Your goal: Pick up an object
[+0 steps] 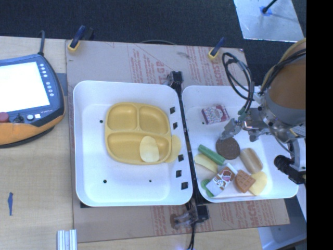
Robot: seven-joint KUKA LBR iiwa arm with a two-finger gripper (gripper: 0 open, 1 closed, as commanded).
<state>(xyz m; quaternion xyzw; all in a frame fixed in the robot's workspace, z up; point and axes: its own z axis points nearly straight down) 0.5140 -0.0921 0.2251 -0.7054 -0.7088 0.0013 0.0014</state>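
The right bin [291,194] holds several toy foods. A red and white packet [214,113] lies at its back. A round brown cookie [228,149] sits mid-bin. Beside it are a green bean pod [210,154], a pale yellow banana piece [205,163], a hot dog bun [251,160], a small carton [221,180], a brown waffle [243,182] and a yellow piece [258,182]. My gripper [229,131] reaches in from the right, its tip just above the brown cookie's back edge and in front of the packet. Nothing is visibly held.
The left bin [88,186] carries a yellow divided tray [125,120] with a pale yellow slice [149,149] in its front compartment. A teach pendant [28,100] rests on the bench at the far left. Black cables [238,79] loop over the right bin's back edge.
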